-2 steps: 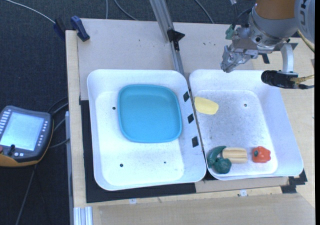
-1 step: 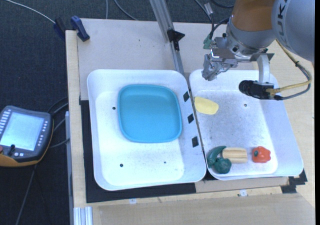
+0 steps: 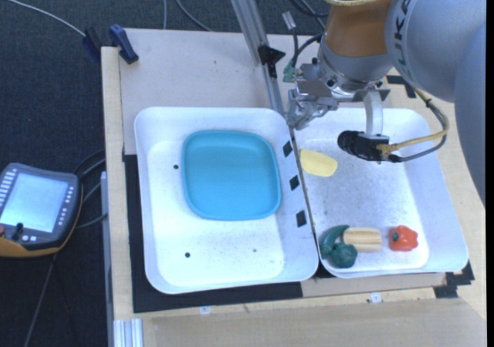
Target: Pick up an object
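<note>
My gripper point(image 3: 307, 112) hangs over the far left corner of the right bin point(image 3: 440, 207), close to the divider between the bins. A flat yellow piece point(image 3: 318, 162) lies just below and to the right of it, apart from it. Along the near edge of the right bin lie a dark green vegetable toy point(image 3: 338, 246), a tan block point(image 3: 363, 239) touching it, and a red tomato toy point(image 3: 402, 238). I see nothing held under the gripper.
A blue square plate point(image 3: 231, 174) sits in the left bin point(image 3: 162, 261). A black cylinder on a cable point(image 3: 363, 145) hangs from the arm over the right bin. A slanted metal post point(image 3: 247, 14) stands behind the bins. A teach pendant point(image 3: 35, 207) lies off the bench at left.
</note>
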Tool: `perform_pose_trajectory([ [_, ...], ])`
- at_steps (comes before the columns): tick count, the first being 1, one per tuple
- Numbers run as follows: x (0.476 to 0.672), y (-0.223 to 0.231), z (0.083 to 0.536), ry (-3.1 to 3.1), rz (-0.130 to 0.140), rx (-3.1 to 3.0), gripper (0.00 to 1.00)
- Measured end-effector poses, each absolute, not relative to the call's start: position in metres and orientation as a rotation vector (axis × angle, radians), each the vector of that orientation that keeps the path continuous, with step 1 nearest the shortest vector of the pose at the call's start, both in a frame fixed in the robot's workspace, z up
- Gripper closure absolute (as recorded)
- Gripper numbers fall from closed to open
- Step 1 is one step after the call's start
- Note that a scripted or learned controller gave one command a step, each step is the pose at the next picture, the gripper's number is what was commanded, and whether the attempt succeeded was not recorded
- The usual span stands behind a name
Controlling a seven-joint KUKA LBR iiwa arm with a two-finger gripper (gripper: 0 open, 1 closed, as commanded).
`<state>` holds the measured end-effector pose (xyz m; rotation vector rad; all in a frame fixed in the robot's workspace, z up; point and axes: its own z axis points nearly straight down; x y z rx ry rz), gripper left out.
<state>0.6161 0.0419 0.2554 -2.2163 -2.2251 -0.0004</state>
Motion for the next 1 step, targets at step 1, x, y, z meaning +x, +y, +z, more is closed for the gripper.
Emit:
perform_pose_trajectory([
  [1, 0.6054, 0.0908, 0.2599, -2.226, -0.002, -2.216, 1.00],
])
